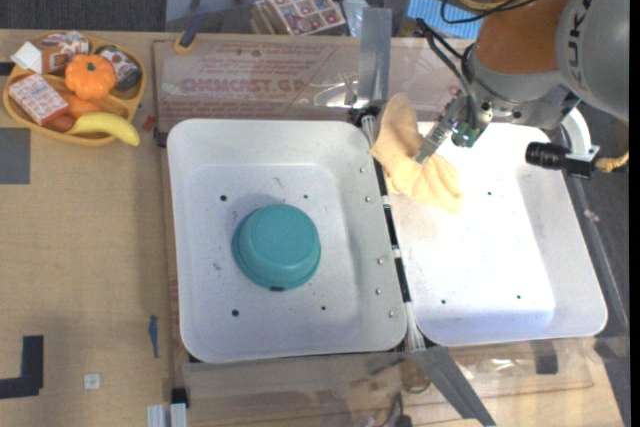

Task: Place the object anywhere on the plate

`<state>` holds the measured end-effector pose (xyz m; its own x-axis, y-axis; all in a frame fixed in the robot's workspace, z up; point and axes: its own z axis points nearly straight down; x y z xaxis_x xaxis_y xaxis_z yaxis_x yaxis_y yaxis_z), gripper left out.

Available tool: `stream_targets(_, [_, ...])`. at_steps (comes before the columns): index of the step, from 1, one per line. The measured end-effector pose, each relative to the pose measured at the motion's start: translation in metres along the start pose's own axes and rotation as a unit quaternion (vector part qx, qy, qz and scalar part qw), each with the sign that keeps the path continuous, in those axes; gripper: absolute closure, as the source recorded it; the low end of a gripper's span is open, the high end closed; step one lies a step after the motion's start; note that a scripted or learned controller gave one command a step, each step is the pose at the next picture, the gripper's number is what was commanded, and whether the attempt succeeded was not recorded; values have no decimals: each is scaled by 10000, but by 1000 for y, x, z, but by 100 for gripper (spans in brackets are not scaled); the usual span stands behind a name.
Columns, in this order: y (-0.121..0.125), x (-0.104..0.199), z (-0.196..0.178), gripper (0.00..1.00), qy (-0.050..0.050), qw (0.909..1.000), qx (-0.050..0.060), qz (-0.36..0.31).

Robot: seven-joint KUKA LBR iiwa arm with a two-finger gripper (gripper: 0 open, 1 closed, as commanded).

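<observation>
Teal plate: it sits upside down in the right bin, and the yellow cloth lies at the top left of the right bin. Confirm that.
Wrong bin. The camera view shows the teal plate in the left bin; the yellow cloth does lie at the right bin's top left, under the gripper.

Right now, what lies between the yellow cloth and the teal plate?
In the camera view, between the yellow cloth and the teal plate lie bare white bin floor and the bins' adjoining rims.

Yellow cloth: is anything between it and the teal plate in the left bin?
The pale yellow crumpled cloth lies at the right bin's upper-left corner, under the end effector. Between it and the round teal plate runs only the raised divider where the two white bins meet; no loose object blocks the path.
</observation>
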<state>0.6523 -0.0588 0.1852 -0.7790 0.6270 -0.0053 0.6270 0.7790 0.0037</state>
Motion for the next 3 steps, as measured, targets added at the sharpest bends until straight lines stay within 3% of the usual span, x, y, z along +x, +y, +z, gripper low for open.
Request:
stream_targets(1, [-1, -3, -40, 100, 5, 10000, 3, 18])
stream_targets(2, [22, 43, -39, 100, 14, 9806, 2, -1960])
stream_targets(3, [56, 83, -31, 100, 13, 9433, -8, -3319])
